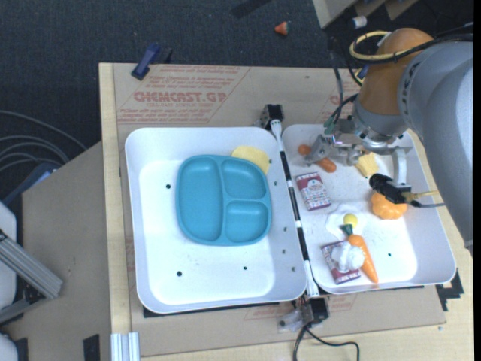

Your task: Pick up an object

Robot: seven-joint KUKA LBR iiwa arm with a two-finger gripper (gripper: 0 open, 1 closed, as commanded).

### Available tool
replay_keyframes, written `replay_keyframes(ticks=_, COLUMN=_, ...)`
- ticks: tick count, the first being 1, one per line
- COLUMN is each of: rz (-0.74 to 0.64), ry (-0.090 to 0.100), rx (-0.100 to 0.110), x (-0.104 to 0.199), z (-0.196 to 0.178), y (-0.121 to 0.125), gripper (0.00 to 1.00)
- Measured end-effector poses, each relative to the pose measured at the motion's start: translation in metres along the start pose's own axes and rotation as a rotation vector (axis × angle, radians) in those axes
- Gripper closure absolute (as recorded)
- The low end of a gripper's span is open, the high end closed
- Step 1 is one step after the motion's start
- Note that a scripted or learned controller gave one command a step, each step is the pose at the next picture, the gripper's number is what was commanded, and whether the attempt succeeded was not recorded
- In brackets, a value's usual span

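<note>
My gripper (353, 147) hangs over the back of the right bin (432, 265), below the orange band of the arm. Just beside its left end lies a small orange-red piece (319, 159). A pale yellow block (366, 165) lies under its right part, with an orange fruit (388, 207) in front of that. A red packet (312, 190), a toy fried egg (343, 220), a carrot (365, 256) and a second packet (341, 260) lie nearer the front. I see nothing held in the gripper.
The left bin (150, 262) holds a blue divided plate (223, 199) and a yellow piece (251, 156) at its back edge. A black clip (272, 115) sits where the bins meet at the back. The arm covers the right bin's back right corner.
</note>
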State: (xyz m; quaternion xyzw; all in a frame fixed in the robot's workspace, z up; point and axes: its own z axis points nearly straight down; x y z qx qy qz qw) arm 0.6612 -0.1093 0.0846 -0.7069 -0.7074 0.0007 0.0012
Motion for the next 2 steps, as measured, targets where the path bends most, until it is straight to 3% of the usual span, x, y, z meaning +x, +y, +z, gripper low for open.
replay_keyframes(ticks=1, rz=-0.001, ry=-0.001, rx=-0.002, x=0.001, z=-0.011, y=0.001, gripper=1.00)
replay_keyframes(ticks=2, rz=0.000, ry=-0.001, rx=-0.005, x=0.027, z=-0.149, y=-0.041, gripper=1.00)
